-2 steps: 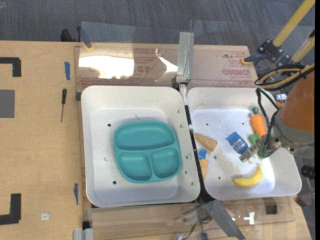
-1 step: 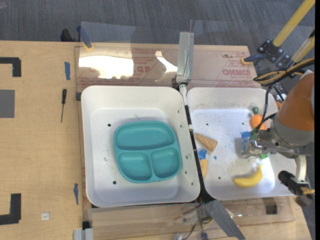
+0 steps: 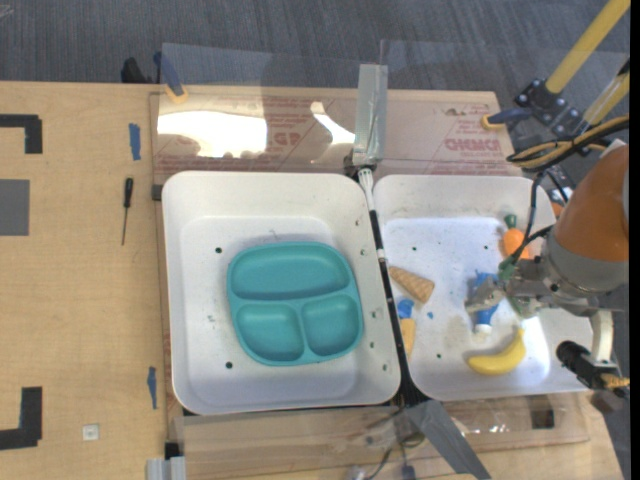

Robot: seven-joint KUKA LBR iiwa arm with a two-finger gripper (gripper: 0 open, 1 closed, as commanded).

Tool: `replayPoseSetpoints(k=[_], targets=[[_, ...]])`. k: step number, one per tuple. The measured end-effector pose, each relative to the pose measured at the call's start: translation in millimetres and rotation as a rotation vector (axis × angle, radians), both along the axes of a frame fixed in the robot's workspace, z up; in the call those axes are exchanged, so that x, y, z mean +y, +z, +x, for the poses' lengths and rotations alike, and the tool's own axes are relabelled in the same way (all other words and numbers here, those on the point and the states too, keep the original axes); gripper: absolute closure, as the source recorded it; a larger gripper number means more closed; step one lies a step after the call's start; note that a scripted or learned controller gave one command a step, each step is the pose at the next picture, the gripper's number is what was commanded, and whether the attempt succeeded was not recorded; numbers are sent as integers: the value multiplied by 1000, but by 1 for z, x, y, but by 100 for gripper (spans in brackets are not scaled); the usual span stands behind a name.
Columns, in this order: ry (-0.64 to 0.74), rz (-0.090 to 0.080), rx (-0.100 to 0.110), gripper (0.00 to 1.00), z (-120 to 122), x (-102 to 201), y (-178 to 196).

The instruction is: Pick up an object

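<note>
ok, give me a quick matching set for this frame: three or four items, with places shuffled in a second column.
Items:
1. teal divided plate
2. banana
3. ice cream cone
4. carrot

Places:
A. right bin, near its left wall
B. left bin, middle
C. right bin, far right side
D. right bin, near front edge

Pairs: 1-B, 2-D, 3-A, 4-C

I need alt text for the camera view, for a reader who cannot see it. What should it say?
Seen from above, a grey arm with an orange band reaches from the right, its gripper low in the right bin near a banana, a carrot and a cone-shaped piece. The left bin holds a teal divided plate.
</note>
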State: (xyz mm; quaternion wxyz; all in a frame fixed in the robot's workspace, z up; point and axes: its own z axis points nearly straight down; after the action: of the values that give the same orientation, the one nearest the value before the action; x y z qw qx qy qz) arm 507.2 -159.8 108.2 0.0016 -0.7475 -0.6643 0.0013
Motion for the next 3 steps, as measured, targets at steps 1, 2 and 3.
replayPoseSetpoints(k=[1,2,3], targets=[[0,0,2,100,0,0,7],[0,1,3,0,0,0,7],[86,-5,-14,0,30,-16,-19]])
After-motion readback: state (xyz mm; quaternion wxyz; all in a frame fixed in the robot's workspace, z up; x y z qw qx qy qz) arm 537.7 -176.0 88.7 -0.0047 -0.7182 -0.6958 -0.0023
